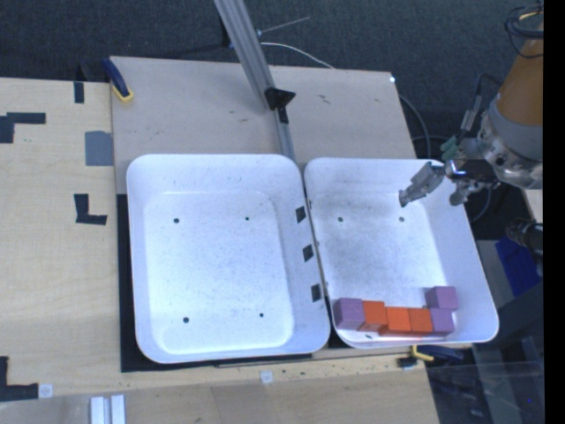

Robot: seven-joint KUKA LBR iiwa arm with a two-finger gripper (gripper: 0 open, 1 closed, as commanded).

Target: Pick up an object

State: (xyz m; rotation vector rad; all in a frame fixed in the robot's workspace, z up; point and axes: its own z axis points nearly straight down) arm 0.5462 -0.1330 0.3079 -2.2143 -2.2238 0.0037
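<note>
A row of blocks [399,316] is seen along the near edge of the right bin [371,237], well below and slightly left of the gripper [437,184]. Three purple blocks can be counted: one [350,311] at the left end of the row, one [441,297] at the right end and one [443,321] just in front of it. Between them two orange blocks [374,313] [410,320] are seen, touching side by side, though the exact orange count cannot be told with certainty.

Two white bins are counted; the left bin [212,254] lies well to the gripper's left.

The gripper is held above the right bin's far right corner, apart from all blocks. Its fingers [420,184] are spread apart, with nothing between them.
</note>
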